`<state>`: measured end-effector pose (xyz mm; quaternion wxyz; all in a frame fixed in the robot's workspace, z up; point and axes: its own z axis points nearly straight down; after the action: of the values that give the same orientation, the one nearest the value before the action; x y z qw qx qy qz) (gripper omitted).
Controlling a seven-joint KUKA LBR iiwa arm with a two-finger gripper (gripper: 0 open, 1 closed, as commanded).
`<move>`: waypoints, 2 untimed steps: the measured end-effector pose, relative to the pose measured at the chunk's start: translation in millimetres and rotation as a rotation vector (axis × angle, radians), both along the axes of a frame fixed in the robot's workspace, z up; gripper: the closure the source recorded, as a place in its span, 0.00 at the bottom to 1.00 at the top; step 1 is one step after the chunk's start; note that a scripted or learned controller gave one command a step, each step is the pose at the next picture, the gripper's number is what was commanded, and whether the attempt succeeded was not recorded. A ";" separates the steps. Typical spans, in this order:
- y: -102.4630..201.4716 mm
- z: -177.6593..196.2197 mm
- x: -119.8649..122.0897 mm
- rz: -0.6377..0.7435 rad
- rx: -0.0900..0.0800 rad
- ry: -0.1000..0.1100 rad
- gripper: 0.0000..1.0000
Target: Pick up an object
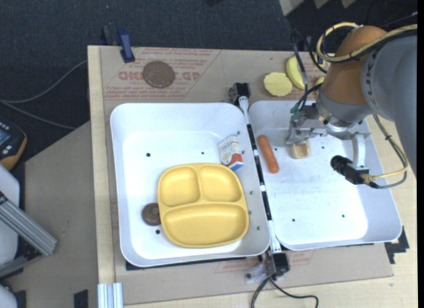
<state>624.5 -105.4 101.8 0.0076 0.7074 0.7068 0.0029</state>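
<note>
Left bin point(126, 167) holds yellow tray point(202, 204); right bin point(371, 224), sausage point(267, 153).

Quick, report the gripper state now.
Gripper: down in the right bin, over a small tan object; open or shut cannot be told.

Two bins sit side by side on the bench: the left bin point(122, 167) holds a divided plate point(202, 204) toward its 5 o'clock part, a small disc point(151, 214) touching the plate at its 9 o'clock edge, and a small carton point(230, 151) just off the plate at 1 o'clock. In the right bin point(331, 227), a carrot point(267, 154) lies along the 9 o'clock wall, with a small block point(299, 150) beside it at 3 o'clock. Behind the bins, a round disc point(158, 73) lies at 12 o'clock of the left bin.
</note>
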 end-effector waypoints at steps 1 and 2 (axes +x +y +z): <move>75.2 88.9 -40.5 0.009 0.010 0.007 1.00; 35.9 89.0 -35.8 -0.002 0.005 0.012 1.00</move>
<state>588.7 -69.6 190.8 0.0015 0.7080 0.7062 0.0002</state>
